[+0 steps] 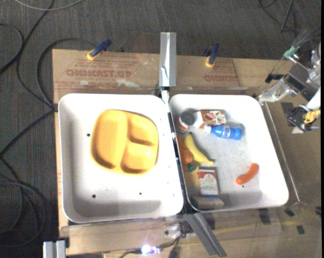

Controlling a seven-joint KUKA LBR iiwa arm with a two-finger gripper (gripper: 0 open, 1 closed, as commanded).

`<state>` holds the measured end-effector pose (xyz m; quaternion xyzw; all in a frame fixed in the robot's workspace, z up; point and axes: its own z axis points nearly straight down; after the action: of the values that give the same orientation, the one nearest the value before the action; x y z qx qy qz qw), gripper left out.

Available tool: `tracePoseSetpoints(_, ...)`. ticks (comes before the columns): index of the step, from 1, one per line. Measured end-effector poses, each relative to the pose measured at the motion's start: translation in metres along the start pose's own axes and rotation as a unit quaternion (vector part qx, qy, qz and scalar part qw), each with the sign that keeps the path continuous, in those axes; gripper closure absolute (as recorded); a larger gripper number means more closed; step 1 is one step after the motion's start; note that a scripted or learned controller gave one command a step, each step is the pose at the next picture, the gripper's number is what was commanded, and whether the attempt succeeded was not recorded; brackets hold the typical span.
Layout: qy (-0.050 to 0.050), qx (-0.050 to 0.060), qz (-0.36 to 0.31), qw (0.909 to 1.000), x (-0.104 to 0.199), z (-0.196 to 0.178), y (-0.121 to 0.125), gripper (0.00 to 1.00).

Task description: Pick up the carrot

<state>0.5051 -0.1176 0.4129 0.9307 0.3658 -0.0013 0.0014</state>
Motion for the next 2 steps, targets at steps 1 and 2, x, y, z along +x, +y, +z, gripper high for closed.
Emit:
tracePoseSetpoints(1,0.001,0.003,-0.279,0.9602,0.023,0.222,-0.055,0.00)
tracePoseSetpoints(2,0.000,0.000,-0.060,0.9982,0.033,0.048,-0.066,0.00)
